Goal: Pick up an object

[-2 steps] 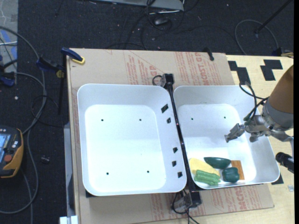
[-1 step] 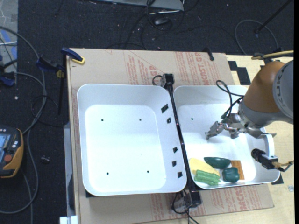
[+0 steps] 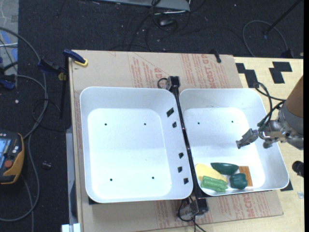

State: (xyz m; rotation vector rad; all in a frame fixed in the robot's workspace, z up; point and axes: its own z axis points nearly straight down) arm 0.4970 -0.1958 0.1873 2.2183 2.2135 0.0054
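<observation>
Toys (image 3: 224,176) sit piled in the right bin's (image 3: 219,103) near corner, just below and left of our claw (image 3: 245,139). We can't tell if it's spread or clenched, but nothing's in it. Whole grab's left to do.

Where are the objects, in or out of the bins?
In: the objects lie clustered in the right bin's near corner, below the gripper.

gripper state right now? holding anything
Gripper: above the right bin, nothing seen between its fingers; open or closed cannot be told.
</observation>
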